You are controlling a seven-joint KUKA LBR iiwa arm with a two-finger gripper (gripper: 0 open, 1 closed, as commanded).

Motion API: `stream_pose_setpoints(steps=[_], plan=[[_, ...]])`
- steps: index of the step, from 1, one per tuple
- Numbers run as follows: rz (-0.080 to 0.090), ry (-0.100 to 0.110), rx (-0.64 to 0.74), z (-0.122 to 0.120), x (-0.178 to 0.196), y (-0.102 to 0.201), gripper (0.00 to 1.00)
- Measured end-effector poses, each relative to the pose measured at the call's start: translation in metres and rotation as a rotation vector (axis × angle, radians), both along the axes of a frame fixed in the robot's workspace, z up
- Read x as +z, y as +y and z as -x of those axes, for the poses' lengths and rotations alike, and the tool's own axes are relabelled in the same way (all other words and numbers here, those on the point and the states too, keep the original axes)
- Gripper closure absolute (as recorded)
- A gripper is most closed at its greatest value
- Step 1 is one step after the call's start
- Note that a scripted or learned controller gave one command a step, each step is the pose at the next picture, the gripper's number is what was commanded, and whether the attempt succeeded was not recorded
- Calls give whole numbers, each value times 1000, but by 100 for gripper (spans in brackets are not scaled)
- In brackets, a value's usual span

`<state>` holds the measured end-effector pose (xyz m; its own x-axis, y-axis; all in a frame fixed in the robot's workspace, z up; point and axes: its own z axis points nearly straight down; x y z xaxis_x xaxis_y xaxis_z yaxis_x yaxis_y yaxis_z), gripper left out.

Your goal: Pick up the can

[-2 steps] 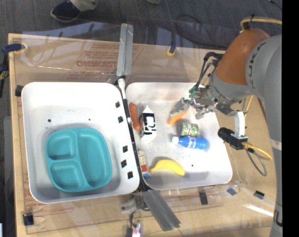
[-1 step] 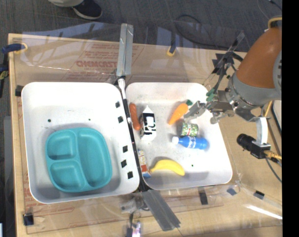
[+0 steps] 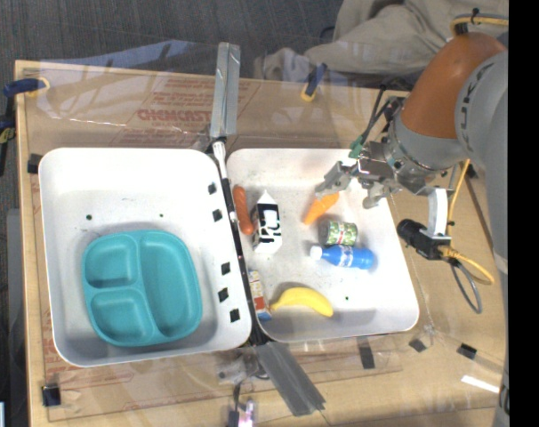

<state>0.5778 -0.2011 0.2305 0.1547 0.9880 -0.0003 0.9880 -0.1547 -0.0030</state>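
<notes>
The can (image 3: 341, 232) is small, green with a light label, and stands in the right bin (image 3: 387, 302) just right of its middle. My gripper (image 3: 351, 190) hovers over the bin's far right part, a little beyond the can and apart from it. Its two fingers are spread open with nothing between them. One fingertip (image 3: 330, 183) hangs near the upper end of an orange carrot (image 3: 319, 208), which lies just up and left of the can.
A blue bottle (image 3: 346, 257) lies touching the can's near side, with a banana (image 3: 301, 302) nearer the front. A white carton (image 3: 267, 225) and a sausage (image 3: 243, 209) lie by the bin's left wall. The left bin (image 3: 65, 176) holds a teal divided tray (image 3: 141, 286).
</notes>
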Motion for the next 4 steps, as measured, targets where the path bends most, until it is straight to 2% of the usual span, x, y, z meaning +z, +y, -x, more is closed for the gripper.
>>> stream_pose_setpoints(steps=[1, 4], plan=[[-1, 1, 36, 32, 2, -3, 0], [-1, 1, 36, 32, 2, -3, 0]])
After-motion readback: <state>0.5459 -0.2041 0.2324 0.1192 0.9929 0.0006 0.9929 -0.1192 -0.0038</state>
